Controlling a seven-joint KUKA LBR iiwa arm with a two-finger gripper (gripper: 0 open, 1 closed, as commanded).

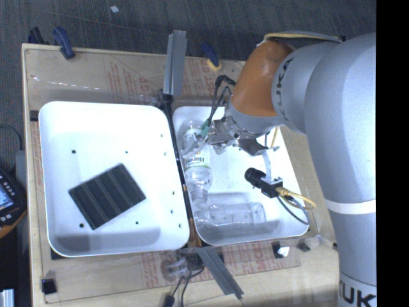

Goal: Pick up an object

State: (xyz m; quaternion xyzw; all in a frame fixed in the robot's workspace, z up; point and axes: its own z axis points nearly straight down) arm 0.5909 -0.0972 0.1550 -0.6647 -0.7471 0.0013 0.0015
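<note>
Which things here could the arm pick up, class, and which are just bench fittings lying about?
For the job:
- gripper, low over the right bin
- clear plastic bottle by that bin's left wall
- clear container lying at its near end
- black ridged block in the left bin

Lying about:
- blue clamps on the bench's far edge
- grey bar between the bins

Clear plastic bottle (197, 165) lying along right bin's (291, 226) left wall, white label.

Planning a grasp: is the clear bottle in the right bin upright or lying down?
Lying down: the bottle stretches lengthwise along the right bin's left wall.
</note>
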